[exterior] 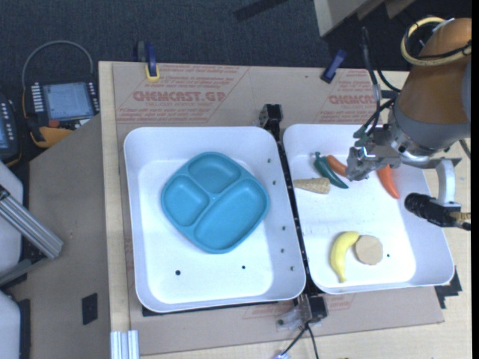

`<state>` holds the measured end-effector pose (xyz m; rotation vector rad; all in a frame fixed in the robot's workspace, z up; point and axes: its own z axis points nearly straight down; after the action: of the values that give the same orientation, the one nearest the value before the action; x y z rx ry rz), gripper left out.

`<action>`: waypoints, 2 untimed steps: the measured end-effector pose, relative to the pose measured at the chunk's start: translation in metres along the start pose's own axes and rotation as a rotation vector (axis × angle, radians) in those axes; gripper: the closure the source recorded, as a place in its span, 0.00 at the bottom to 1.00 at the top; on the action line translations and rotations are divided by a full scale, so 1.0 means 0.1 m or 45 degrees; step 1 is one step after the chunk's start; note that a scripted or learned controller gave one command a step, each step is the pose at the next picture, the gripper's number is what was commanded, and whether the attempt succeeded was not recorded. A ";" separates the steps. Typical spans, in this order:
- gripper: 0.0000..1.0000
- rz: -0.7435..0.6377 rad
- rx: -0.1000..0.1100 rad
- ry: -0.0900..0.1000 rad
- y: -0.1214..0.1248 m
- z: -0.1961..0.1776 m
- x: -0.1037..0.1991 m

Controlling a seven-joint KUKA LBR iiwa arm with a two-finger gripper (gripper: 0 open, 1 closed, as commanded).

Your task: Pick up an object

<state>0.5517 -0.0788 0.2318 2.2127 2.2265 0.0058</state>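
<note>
Dark carpet floor (209, 21); brown printed bench board (224, 88).

In the right bin (426, 275) near me lie a yellow banana (341, 253) touching a tan round disc (368, 250), a pale corn cob (312, 186) on its side, an orange carrot (336, 166) with green top, and another orange piece (388, 182).

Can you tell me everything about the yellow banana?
The banana looks like smooth yellow toy plastic, short and curved. It lies flat near the front of the right bin, one end pointing toward the front rim. A round tan disc rests against its right side. The gripper is farther back, well apart from it.
</note>
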 end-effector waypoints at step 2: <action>1.00 -0.001 0.002 0.001 0.21 0.00 1.04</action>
<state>0.5720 0.0257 0.2321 2.2131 2.2283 0.0055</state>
